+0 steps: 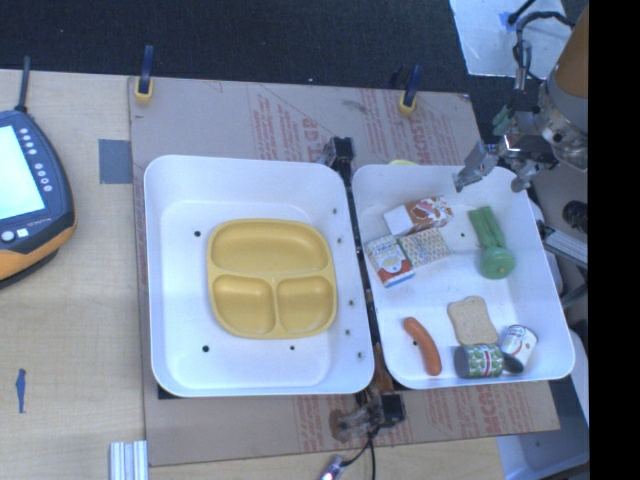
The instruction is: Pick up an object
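Objects for picking lie in the right bin (pixel 545 268), all below and to the left of the pincer (pixel 497 165), which hangs over that bin's upper right corner. None of them is between its fingers; the two fingers stand spread apart, holding nothing.

Left to right across the desk (pixel 80 348): a handheld control pendant (pixel 30 193) with an orange rim rests at the far left edge. The left bin (pixel 170 268) holds a yellow divided plate (pixel 270 276) with three compartments, set near its centre. A dark seam with clips separates the two bins.

In the right bin, a small carton (pixel 389 259) lies just beside the seam, touching a speckled box (pixel 426 246); a red and white packet (pixel 422 212) sits just above them. Lower down, a red sausage (pixel 423 345) lies at a slant. To its right is a slice of bread (pixel 471 319), and below it a green-labelled can (pixel 482 361) on its side, touching a small white can (pixel 517 343). A green cylinder-shaped object (pixel 490 240) lies upright in the view, nearest the pincer, just below it.

Blue and yellow clamps (pixel 146 76) hold the brown board (pixel 290 118) beneath the bins.
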Controlling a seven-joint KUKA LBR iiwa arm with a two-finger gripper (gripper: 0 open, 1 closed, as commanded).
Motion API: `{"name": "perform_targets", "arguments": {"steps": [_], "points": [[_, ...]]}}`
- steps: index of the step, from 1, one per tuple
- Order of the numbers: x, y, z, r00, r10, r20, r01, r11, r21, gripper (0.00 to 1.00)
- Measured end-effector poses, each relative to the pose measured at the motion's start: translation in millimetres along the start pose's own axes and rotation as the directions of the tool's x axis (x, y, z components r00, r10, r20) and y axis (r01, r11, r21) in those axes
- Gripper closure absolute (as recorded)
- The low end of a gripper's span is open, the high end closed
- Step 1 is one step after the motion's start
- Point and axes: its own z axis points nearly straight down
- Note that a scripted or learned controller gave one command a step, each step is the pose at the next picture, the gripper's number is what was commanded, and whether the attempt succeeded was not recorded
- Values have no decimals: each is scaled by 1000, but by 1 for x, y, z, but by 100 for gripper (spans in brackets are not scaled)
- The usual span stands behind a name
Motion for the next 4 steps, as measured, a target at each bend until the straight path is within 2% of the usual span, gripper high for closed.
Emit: {"name": "perform_targets", "arguments": {"steps": [1, 2, 3, 4], "points": [[-77, 44, 153, 1000, 1, 0, -1, 1000, 4, 0], [8, 52, 173, 1000, -2, 3, 2, 1000, -20, 0], [32, -8, 174, 1000, 2, 10, -2, 999, -41, 0], [35, 32, 176, 1000, 1, 3, -1, 1000, -18, 0]]}}
